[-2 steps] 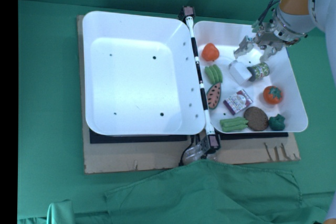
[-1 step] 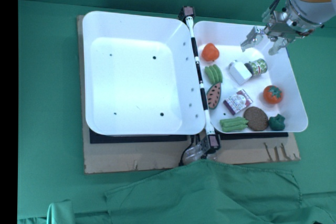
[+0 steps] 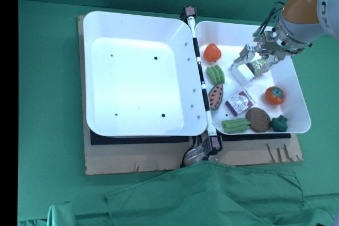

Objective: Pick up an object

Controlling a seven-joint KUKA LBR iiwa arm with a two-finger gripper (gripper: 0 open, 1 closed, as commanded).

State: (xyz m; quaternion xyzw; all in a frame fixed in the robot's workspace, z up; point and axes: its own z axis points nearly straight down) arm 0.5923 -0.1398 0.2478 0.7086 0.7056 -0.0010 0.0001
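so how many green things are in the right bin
3: green pods near the divider, green beans at the front wall, broccoli in the front right corner. The arm may hide more.

Only legible text: partial letters "KU" on the grey arm (image 3: 329, 0) at the top right edge (cut off by the frame); print on the small carton (image 3: 240, 102) and bottle label (image 3: 258, 66) is too small to read.
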